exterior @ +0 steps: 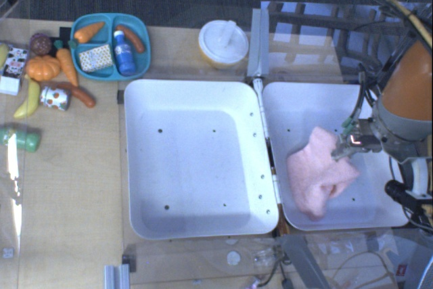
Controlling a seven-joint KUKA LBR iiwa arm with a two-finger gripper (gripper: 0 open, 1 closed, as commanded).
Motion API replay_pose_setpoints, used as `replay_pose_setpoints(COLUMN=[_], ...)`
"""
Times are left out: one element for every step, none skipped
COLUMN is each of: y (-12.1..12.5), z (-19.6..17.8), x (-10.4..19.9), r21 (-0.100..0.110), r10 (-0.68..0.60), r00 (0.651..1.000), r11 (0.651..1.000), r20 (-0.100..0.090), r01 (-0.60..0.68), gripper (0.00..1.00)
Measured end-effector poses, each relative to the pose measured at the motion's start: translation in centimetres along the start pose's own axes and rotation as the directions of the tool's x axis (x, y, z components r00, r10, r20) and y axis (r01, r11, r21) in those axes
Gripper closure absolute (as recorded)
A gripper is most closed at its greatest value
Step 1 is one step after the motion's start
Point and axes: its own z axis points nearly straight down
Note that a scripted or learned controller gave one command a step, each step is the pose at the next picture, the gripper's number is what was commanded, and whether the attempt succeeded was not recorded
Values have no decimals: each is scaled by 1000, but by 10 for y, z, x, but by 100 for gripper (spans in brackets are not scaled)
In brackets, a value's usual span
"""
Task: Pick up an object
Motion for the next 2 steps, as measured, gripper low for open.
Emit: replay_pose_setpoints(y=[27,9], z=[105,107], x=[-44,-30], r21=[-17,-33], r10=[-88,-188], r00=[996,982], r11=[996,982], r20=[5,18], r01=[88,188], gripper=[0,0])
